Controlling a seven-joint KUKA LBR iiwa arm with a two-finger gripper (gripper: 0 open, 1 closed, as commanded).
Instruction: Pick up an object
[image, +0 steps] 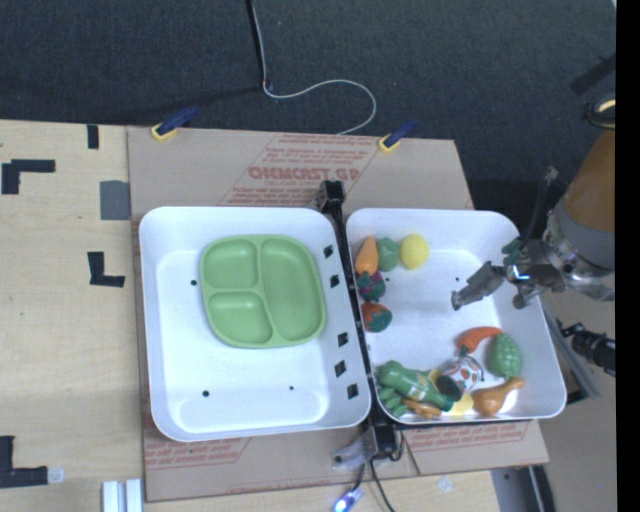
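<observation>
The gripper hangs over the right bin, jaws spread, grasping nothing; toy foods lie below it, a yellow ball at the far side; red print on the cardboard sheet is too blurred to read; the left bin holds a green divided plate.

The premises were a robotics laboratory or test cell. Two white bins sat on a cardboard sheet fixed by yellow-and-blue clamps to a light wooden bench bearing black tape marks. A loose white cable crossed dark carpet.
</observation>
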